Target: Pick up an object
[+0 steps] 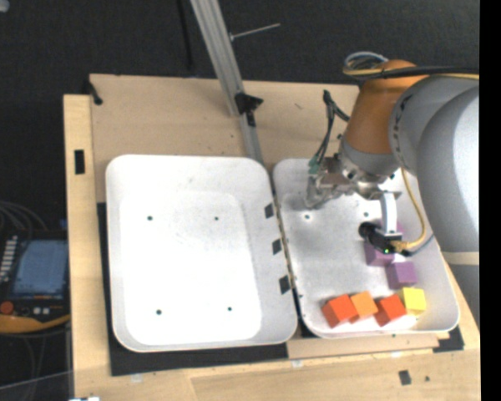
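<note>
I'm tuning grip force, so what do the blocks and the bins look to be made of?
Blocks: the orange block, red block, yellow block and purple block have flat matte faces and crisp edges, so probably painted wood or foam; the view can't settle which. Bins: the right bin and left bin look like thin moulded white plastic, with rounded corners, a soft sheen and scuffs.

2 bins sit side by side on the bench point(150, 115): the left bin point(125, 224) and the right bin point(317, 249), their inner rims almost touching. a slanted pole point(221, 53) rises from the far side, behind the gap between them. in the right bin, 6 blocks gather at the near right: 4 in a row point(371, 307) along the near rim, 2 more point(392, 261) just behind that row's right end. the arm point(417, 132) reaches over the right bin's far part from the right, with the gripper point(321, 192) low near its far left corner.
</note>
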`<state>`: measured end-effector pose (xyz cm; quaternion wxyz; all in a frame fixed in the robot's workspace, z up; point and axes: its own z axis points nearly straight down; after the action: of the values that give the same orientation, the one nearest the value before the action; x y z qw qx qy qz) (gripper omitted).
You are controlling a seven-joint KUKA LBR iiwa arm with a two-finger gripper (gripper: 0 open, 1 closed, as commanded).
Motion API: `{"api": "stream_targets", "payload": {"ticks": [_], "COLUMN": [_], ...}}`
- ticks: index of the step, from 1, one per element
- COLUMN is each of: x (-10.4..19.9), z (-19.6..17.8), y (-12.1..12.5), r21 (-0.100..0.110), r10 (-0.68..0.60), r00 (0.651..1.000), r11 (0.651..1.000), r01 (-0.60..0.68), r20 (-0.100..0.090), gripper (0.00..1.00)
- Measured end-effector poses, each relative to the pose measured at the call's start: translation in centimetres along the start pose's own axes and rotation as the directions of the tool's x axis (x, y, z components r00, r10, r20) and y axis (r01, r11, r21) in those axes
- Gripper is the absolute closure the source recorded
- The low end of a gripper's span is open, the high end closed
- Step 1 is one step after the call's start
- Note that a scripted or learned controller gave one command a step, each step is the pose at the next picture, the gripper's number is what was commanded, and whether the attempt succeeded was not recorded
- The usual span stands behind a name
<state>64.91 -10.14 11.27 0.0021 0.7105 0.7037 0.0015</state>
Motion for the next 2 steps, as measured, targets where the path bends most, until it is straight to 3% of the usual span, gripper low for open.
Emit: {"api": "stream_targets", "payload": {"ticks": [2], "x": [-0.7], "z": [-13.0], "y": [0.0], "r21": [-0.003], "r10": [-0.010], "r00": [1.000], "r11": [1.000], "r01": [0.010], "r20": [0.001], "gripper": [1.00]}}
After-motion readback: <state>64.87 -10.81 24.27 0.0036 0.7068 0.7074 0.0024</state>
